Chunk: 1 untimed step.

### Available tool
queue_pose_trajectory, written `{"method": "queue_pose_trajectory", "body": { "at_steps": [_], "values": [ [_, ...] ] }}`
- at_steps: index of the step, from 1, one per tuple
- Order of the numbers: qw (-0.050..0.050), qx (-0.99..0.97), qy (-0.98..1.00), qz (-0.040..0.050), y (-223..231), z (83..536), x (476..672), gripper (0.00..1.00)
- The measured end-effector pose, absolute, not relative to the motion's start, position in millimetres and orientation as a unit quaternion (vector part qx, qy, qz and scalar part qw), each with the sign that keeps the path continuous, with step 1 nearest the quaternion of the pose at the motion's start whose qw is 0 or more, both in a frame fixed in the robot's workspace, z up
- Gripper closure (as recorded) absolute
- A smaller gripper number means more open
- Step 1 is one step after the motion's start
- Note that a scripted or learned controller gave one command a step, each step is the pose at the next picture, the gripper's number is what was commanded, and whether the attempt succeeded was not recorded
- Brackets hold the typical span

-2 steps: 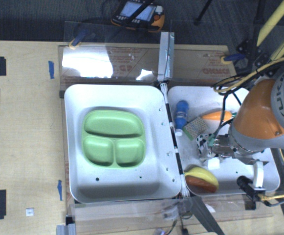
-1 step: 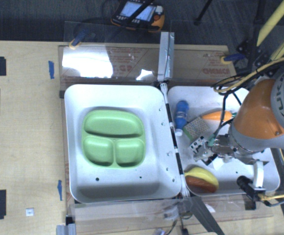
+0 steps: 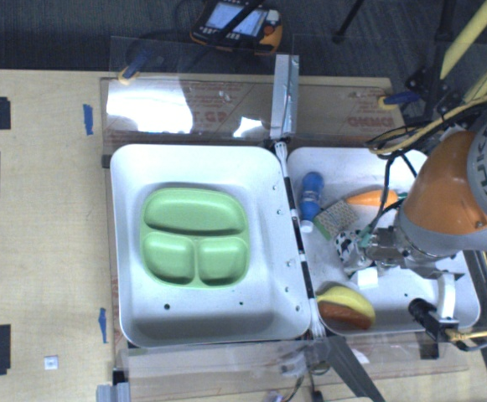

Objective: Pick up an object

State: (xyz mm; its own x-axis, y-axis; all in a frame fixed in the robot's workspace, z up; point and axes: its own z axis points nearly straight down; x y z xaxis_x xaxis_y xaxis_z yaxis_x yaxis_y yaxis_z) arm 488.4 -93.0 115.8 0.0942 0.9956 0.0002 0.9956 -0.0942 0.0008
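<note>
A blue bottle [image 3: 311, 193], an orange piece [image 3: 369, 198] and a yellow-red fruit [image 3: 346, 306] lie in the right bin [image 3: 469, 304].

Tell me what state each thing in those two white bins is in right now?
Green tray: lying flat, hollows up, in the left bin.
Blue bottle: on its side, right bin.
Yellow and red toy: resting at the near rim.
Gripper: low over the right bin.

Arm [image 3: 461, 182] reaches in from right, orange band above wrist, wrist bent downward. Tool [image 3: 362, 254] sits low, pointing left, wrist body hiding its tip.
</note>
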Motion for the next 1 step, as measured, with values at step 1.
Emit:
{"method": "queue_pose_trajectory", "body": {
  "at_steps": [1],
  "values": [
    [0.000, 0.842, 0.540, -0.0010, -43.2, 183.8, 550.5, 1.00]
  ]
}}
